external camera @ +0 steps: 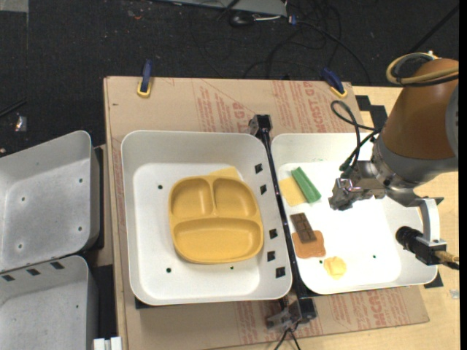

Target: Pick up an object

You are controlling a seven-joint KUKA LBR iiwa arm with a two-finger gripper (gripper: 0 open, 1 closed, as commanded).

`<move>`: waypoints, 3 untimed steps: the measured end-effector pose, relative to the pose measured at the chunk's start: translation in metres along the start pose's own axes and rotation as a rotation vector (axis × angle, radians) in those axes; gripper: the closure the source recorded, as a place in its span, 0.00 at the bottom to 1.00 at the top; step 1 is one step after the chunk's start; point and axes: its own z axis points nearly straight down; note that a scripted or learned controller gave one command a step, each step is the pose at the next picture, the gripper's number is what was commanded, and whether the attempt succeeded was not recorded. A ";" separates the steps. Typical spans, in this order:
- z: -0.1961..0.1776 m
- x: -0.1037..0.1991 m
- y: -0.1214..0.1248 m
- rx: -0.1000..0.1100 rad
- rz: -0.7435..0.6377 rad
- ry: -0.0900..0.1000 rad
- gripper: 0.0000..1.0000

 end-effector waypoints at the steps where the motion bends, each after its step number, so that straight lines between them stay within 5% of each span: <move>1: -0.004 0.046 0.002 0.000 -0.001 0.000 1.00; 3: -0.001 0.144 0.003 0.000 -0.001 0.000 1.00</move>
